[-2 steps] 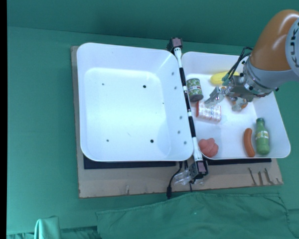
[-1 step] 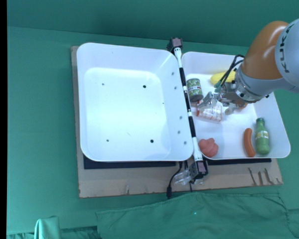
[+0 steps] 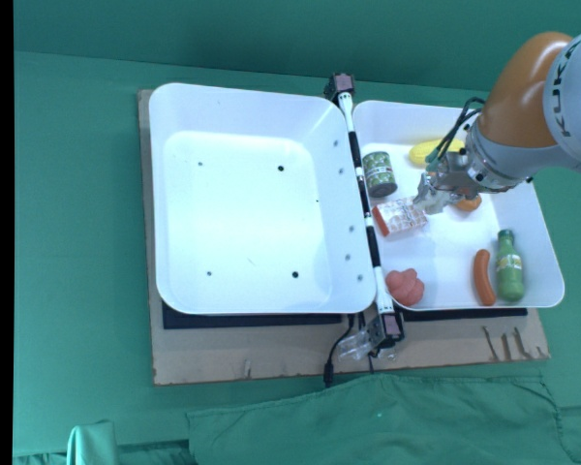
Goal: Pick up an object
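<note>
The arm comes in from the right and its claw [image 3: 434,198] is low over the right bin [image 3: 547,284], just at the right end of a small box with orange print [image 3: 401,217]. The box lies tilted near the middle of this bin, and the claw seems to touch its edge, but I cannot tell if the claw is apart or together, or if the box is between it. Behind the box stands a small can [image 3: 379,173]. A yellow object [image 3: 428,150] is partly hidden by the wrist. An orange piece [image 3: 468,202] lies just beside the claw. A sausage [image 3: 482,277] and a green bottle [image 3: 509,265] lie side by side near the front right corner. A pink-red object [image 3: 405,287] rests at the front left corner. The left bin [image 3: 179,109] sits beside it on the tabletop [image 3: 77,211].
</note>
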`<action>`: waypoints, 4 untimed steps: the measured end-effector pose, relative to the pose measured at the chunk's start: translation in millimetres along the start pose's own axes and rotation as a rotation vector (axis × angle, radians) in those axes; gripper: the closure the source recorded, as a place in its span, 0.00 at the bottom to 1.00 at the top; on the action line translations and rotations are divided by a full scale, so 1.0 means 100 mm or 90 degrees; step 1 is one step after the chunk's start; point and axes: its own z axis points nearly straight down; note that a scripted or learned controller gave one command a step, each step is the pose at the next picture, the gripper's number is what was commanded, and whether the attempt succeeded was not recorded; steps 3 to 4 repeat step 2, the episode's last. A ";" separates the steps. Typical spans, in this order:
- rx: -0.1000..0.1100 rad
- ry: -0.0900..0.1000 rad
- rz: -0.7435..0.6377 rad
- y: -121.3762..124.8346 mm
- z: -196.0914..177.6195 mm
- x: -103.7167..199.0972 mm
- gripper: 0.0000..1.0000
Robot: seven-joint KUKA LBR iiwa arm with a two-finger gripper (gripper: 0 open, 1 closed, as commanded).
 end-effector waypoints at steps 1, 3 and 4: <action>0.013 0.005 -0.004 0.12 -0.61 -0.03 1.00; 0.012 0.005 -0.005 0.21 -1.11 0.02 1.00; 0.012 0.005 -0.005 0.21 -1.11 0.02 1.00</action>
